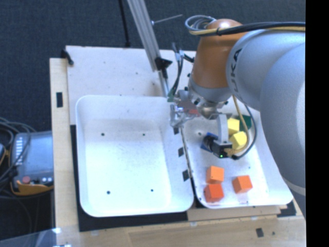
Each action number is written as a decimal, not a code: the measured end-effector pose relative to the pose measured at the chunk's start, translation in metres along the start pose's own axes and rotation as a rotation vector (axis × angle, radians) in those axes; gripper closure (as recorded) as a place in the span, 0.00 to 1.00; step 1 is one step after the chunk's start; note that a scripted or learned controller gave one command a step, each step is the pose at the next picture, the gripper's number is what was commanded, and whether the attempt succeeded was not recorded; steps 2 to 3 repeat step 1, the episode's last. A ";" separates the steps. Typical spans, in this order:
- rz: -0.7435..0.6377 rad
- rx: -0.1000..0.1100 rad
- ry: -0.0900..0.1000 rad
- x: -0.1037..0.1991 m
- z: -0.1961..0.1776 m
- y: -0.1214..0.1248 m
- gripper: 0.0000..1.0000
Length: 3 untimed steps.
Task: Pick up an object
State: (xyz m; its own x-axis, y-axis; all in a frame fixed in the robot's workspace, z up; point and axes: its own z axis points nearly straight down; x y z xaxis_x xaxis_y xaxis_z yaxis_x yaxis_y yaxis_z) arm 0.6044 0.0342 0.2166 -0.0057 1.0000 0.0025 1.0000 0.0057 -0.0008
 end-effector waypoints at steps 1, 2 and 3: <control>-0.003 -0.002 0.000 0.055 -0.005 -0.009 1.00; -0.003 -0.002 0.000 0.055 -0.005 -0.009 1.00; -0.003 -0.002 0.000 0.055 -0.005 -0.009 1.00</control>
